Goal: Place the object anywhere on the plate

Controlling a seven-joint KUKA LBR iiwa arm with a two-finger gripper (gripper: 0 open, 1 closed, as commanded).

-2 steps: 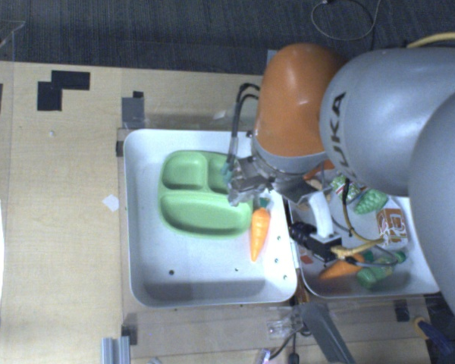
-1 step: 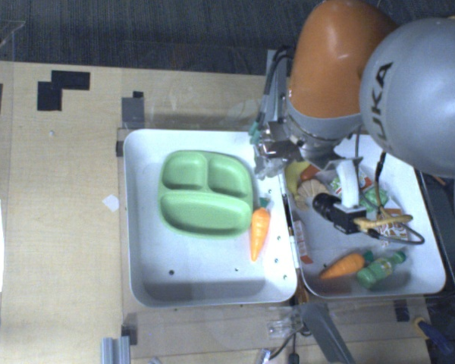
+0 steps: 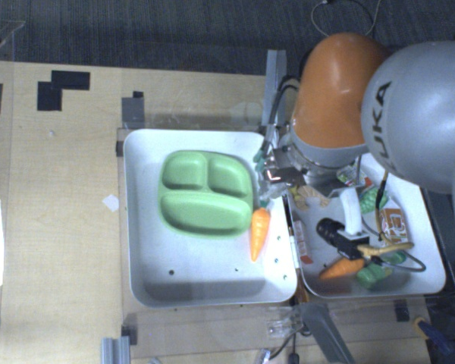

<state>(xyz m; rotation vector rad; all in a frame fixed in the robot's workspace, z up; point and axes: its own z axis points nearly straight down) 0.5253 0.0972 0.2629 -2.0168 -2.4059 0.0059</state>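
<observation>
Glossy grey arm (image 3: 417, 105), end effector (image 3: 269, 174) grip unclear, tapered orange carrot (image 3: 258, 233) beside smooth green compartmented plate (image 3: 205, 192)

Arm (image 3: 409, 105) cut off by right and top frame edges; its bulk hides the upper part of the right bin (image 3: 432, 279). Gripper (image 3: 269, 174) mostly covered by the wrist. Right bin clutter (image 3: 364, 241) too jumbled to identify
</observation>
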